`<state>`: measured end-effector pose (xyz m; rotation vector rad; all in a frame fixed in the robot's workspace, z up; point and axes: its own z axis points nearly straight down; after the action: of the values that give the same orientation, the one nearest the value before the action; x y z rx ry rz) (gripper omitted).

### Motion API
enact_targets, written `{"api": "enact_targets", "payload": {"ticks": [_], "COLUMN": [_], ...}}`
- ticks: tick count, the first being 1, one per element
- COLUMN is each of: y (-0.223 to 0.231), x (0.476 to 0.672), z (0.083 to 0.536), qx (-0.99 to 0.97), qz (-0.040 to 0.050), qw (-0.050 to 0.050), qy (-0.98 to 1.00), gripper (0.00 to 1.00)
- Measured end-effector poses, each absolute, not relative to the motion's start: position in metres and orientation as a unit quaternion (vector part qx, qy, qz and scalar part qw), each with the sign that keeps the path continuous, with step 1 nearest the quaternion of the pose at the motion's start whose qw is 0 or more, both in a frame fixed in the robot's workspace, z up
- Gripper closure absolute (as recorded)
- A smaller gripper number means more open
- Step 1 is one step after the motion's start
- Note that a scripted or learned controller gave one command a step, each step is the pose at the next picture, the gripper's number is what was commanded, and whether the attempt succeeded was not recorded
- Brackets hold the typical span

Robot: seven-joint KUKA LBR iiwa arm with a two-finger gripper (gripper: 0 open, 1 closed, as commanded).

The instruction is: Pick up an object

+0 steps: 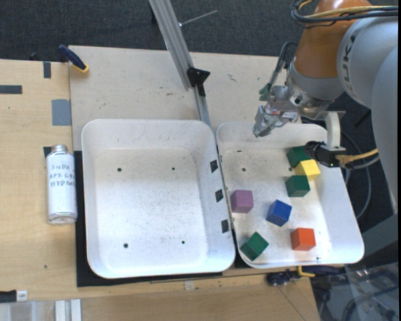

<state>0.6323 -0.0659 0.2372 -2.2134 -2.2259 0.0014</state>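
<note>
While nothing is yet lifted, these lines read the scene from the blocks outward, with clock directions taken on the picture.

Blocks: seven small cubes lie in the right bin [334, 199], all loose on its floor, none between the fingers.
Near cluster: a dark green block [296, 156] touches a yellow block [308, 168], and a second green block [297, 185] sits just beside them at 6 o'clock.
Loose ones: a purple block [242, 200], a blue block [279, 212], an orange block [303, 238] and a green block [254, 245] lie apart from one another toward 6 and 7 o'clock in the bin.
Hand: the hand [264, 128] hangs over the bin's upper rim, at about 10 o'clock from the yellow block; whether its fingers are spread or closed I cannot tell, and nothing shows between them.
Best target, in my judgement: the purple or blue block, since each has free floor on all sides, so fingers could come down on two opposite faces without nudging a neighbour.
Poorer target: the green and yellow pair, nearest the hand but touching, so a finger may land on the seam and push both.
Approach: travel toward 6 o'clock, centre over the chosen block, line the fingers with its flat faces, descend straight, close only once low.
Risk: the tilted blue and bottom green blocks may twist out of a squeeze across corners.
Left bin [147, 199]: bare white floor with dark specks.
Tabletop [120, 79]: a white spray can [61, 183] lies at 9 o'clock of the left bin.
</note>
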Motion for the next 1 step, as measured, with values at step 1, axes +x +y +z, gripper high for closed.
{"api": "enact_targets", "payload": {"ticks": [1], "y": [-0.0164], "x": [0.6303], "z": [0.2274], "qx": [-0.705], "qz": [0.0006], "qw": [0.001], "qy": [-0.709], "gripper": [1.0]}}
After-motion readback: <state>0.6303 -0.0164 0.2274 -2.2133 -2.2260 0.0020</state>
